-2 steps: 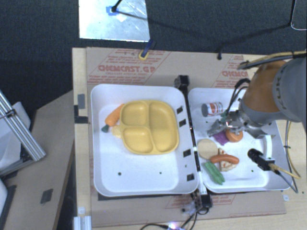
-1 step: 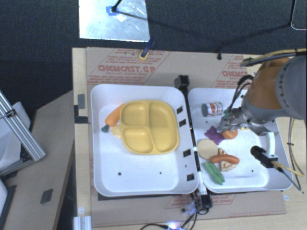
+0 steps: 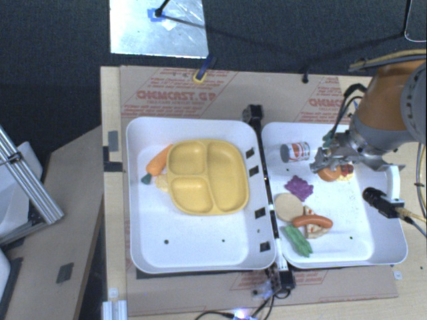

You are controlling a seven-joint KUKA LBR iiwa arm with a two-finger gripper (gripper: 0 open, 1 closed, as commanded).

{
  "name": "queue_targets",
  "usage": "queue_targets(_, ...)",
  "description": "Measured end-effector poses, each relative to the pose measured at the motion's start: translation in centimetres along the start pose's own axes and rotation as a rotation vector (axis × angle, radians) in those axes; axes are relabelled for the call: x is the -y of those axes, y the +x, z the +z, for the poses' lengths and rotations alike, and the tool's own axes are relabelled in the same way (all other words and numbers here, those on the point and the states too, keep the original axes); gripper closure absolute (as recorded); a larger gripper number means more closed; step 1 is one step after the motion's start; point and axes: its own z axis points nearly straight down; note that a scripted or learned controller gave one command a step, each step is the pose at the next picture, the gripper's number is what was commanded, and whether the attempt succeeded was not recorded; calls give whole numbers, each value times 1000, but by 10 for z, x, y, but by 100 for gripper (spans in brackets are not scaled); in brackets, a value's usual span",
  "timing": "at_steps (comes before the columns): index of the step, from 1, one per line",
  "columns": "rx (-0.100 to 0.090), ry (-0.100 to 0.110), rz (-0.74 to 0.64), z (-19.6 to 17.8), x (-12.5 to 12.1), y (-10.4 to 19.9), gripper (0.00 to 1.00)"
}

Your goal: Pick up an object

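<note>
The gripper (image 3: 328, 162) sits low in the right bin (image 3: 387, 245), directly over an orange-and-red toy food item (image 3: 335, 173). Finger state cannot be determined; the item appears partly covered.

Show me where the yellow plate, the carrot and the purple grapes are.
yellow plate (image 3: 230, 179): camera view, on its right compartment.
carrot (image 3: 159, 159): camera view, middle of its orange body.
purple grapes (image 3: 299, 187): camera view, centre of the bunch.
</note>
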Motion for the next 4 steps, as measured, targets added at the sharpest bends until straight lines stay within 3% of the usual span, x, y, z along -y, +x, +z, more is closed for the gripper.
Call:
queue_targets(1,0,0,0,-54,-2,0,100)
queue_targets(3,-3,4,-6,-46,-58,93,100)
queue_targets(4,-2,4,-3,-65,-72,115,100)
